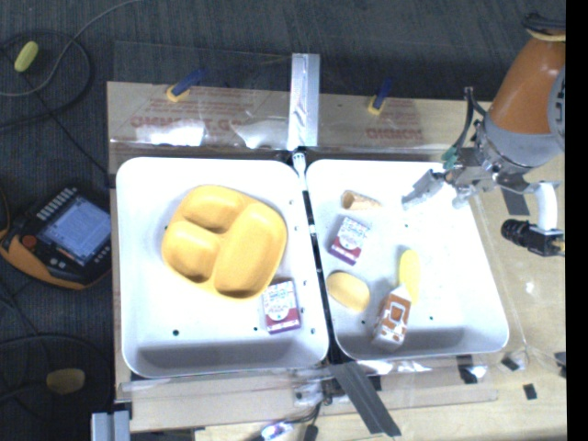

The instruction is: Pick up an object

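Note:
My gripper (434,195) hangs over the upper right part of the right bin (459,274), open, with nothing between its fingers. Left of it lies a small tan roll (360,200), a short gap away. Below that sits a purple-and-white carton (350,238). A yellow banana-shaped piece (409,272), a round pale-yellow piece (348,289) and an orange-and-white carton (393,318) lie toward the bin's front. In the left bin (147,320) rest a large lumpy yellow object (223,239) and a dark-red-and-white carton (281,306).
The divider between the bins (312,255) runs down the middle. A handheld controller (69,237) lies on the floor to the left. The arm's orange band (537,81) stands at the upper right, above the bench edge.

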Controlling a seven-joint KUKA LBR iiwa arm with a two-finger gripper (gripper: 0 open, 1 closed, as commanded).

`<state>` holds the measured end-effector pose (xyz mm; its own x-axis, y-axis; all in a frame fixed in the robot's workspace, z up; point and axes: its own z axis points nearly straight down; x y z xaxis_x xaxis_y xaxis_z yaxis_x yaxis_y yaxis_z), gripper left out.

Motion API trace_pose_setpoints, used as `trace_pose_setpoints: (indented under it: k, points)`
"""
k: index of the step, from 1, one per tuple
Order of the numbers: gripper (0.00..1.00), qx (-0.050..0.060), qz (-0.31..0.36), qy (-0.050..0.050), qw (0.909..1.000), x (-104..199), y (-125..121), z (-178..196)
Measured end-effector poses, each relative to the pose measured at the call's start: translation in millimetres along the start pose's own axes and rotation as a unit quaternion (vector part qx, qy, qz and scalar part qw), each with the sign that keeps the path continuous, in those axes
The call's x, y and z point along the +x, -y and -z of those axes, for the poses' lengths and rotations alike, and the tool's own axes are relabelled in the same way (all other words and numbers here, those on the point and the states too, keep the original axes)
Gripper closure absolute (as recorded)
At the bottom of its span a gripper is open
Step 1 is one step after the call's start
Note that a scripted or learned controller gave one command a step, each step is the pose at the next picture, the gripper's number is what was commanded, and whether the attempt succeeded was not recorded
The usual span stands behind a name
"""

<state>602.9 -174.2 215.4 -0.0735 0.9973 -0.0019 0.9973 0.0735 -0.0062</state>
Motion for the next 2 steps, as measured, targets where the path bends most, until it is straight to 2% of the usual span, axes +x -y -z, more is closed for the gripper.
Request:
trace_pose_setpoints:
  k: [1, 2]
  points:
    - [0.00, -0.001, 0.106, -0.002, 0.9944, 0, 20, -122]
    - [0.00, -0.011, 0.088, 0.004, 0.9961, 6, 48, -126]
